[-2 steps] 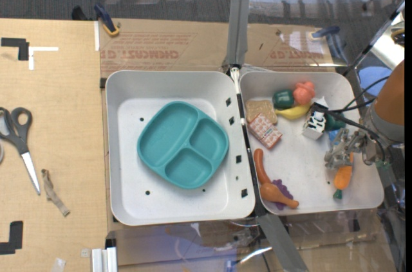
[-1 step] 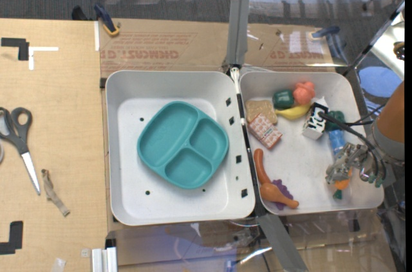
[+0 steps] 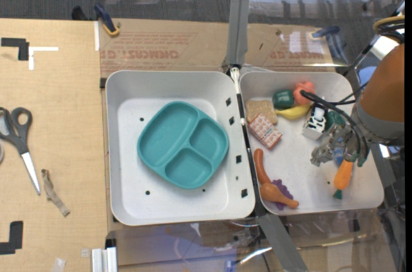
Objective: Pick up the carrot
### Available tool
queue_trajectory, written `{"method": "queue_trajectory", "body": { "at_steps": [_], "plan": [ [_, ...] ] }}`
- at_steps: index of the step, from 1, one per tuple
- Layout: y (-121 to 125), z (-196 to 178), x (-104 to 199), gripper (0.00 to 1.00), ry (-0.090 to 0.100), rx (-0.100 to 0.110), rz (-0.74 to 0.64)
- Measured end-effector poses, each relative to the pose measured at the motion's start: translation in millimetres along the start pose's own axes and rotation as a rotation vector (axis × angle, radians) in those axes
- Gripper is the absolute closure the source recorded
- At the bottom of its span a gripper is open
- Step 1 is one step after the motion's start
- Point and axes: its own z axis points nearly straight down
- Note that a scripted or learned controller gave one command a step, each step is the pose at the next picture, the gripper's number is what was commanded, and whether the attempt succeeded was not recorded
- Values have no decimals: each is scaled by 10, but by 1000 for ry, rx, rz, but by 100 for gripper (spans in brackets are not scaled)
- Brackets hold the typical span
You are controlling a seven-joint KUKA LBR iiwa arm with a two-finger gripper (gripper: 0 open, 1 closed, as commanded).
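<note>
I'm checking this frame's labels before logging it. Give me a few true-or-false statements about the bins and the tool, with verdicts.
1. The teal divided plate lies in the left bin. True.
2. The carrot lies on the plate. False: it is in the right bin, near the tool.
3. Scissors lie on the bench left of the bins. True.
4. The cracker box is in the left bin. False: right bin.

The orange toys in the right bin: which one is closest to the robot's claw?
The carrot, green-tipped, right beside the gripper; the long sausage-like piece lies further left.
</note>
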Motion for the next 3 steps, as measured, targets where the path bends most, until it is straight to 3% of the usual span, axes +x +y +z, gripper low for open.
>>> {"method": "queue_trajectory", "body": {
  "at_steps": [1,2,3],
  "plan": [
    [575,-1324,-396,100,-2,0,-346],
    [118,-2504,-753,100,-2,0,-587],
    [-189,-1418,-399,100,1,0,-664]
  ]
}}
